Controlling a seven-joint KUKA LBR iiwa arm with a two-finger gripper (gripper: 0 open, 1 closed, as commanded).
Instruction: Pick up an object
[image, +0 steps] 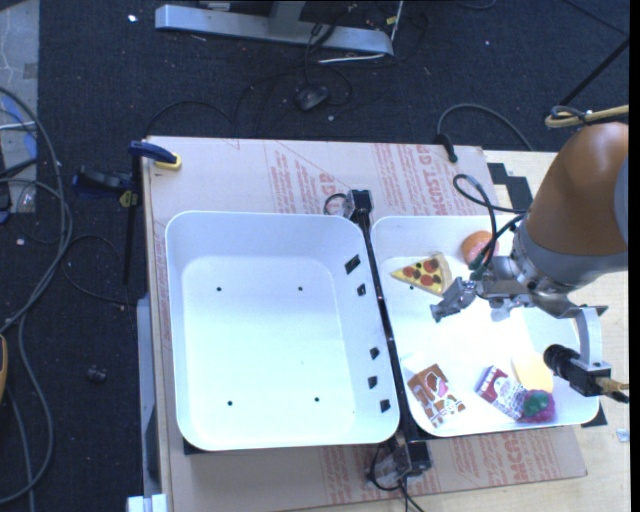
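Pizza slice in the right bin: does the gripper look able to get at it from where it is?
Probably yes. The pizza slice lies flat on the right bin floor with bare white around it, and the gripper hangs just beside it with nothing between them.

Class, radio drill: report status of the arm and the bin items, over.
Gripper over right bin, holding nothing. Pizza slice beside it, not grasped. Orange ball partly behind the arm.

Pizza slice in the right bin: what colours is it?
Yellow with red spots, seen in the camera view: pizza slice.
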